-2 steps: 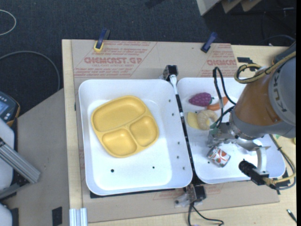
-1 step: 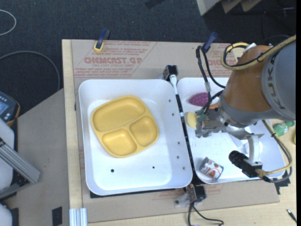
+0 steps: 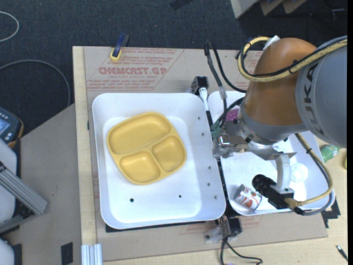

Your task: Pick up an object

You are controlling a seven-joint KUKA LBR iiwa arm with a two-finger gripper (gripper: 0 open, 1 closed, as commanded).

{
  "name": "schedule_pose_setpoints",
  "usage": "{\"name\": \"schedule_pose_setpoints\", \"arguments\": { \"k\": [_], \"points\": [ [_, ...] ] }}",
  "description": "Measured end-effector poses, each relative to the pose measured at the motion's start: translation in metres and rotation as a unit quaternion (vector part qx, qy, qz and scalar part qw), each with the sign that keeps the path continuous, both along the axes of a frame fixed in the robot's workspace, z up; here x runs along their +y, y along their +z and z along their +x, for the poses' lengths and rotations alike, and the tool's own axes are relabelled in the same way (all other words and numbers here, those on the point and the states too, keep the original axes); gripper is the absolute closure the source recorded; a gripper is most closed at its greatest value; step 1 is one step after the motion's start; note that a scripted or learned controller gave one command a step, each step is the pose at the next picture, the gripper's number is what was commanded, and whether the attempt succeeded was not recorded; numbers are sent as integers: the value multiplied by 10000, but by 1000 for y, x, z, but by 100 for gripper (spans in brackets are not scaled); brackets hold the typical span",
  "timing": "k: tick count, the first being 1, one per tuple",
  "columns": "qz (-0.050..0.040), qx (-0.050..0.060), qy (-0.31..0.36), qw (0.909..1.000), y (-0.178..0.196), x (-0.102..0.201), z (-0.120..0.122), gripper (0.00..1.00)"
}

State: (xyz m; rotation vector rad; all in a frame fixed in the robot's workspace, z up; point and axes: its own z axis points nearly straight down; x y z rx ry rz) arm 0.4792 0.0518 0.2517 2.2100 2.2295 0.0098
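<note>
— Where's the gripper (image 3: pixel 226 145)?
— Above the right bin's (image 3: pixel 240 173) left side, beneath the arm (image 3: pixel 281 87). Open or closed, I can't tell.
— What could it pick?
— A yellow plate (image 3: pixel 146 148) in the left bin (image 3: pixel 160 203); a can (image 3: pixel 248 197) in the right bin's near-left corner.

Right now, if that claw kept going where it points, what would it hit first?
Probably the bare floor of the right bin, by its left wall: the gripper points down there. The small can lies to one side of that line, though depth is hard to judge.
</note>
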Motion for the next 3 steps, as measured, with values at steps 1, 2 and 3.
{"name": "schedule_pose_setpoints", "arguments": {
  "k": [1,2,3],
  "points": [
    [4,-64,-29,10000,147,0,2,100],
    [-6,2,-10,10000,161,57,20,100],
    [3,13,10,10000,177,141,-1,100]
  ]
}}
